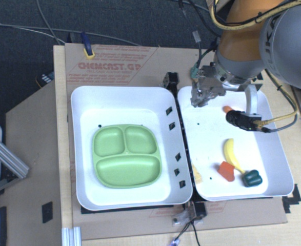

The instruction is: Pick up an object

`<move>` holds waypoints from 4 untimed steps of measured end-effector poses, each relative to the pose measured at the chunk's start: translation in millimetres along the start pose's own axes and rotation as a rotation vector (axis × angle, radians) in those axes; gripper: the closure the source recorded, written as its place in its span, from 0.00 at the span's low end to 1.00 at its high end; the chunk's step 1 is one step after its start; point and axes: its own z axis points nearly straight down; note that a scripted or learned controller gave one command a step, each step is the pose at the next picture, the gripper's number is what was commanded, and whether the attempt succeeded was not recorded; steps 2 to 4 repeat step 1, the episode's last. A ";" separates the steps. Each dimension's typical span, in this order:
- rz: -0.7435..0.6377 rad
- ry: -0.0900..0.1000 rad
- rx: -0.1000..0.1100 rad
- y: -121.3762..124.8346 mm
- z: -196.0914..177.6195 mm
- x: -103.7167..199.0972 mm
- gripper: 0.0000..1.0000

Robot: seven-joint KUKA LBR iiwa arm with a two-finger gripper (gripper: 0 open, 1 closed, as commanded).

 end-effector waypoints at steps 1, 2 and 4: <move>-0.002 0.001 0.000 -3.9 -2.9 51.0 1.00; -0.002 0.001 0.000 -3.9 -2.9 51.0 1.00; -0.002 0.001 0.000 -3.9 -2.9 51.0 1.00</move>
